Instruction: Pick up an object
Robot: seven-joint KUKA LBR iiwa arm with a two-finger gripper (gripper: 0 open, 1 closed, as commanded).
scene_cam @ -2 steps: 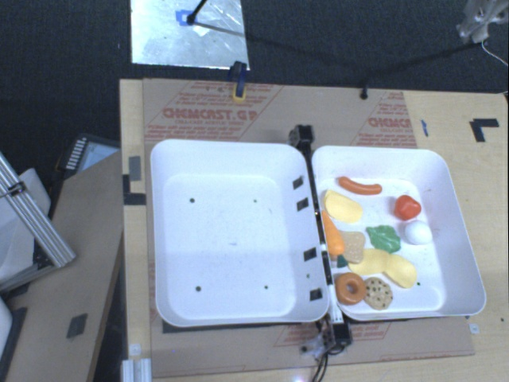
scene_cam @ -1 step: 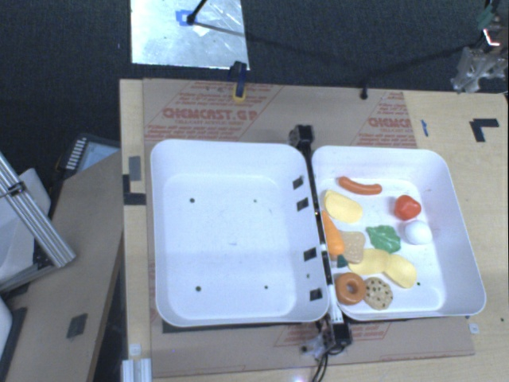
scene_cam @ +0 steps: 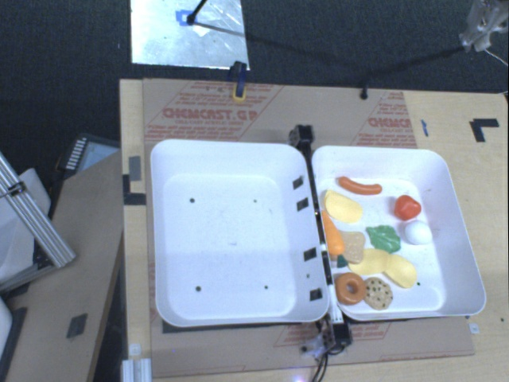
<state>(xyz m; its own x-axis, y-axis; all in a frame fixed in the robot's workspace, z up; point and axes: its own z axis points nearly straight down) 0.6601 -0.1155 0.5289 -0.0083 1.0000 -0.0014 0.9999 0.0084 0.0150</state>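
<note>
White bins, nothing picked yet.
Gripper (scene_cam: 483, 24) hung far above-right of the toy food (scene_cam: 374, 241); its grip state could not be told.

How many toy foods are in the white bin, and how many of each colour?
In the right bin:
Yellow: 2, a piece near the top and a longer one lower down
Orange: 2, the carrot and the doughnut
Red: 2, the sausage and the tomato
Green: 1, the leafy piece
White: 1, the egg
Brown: 2, the bread slice and the cookie
Total: 10
</note>
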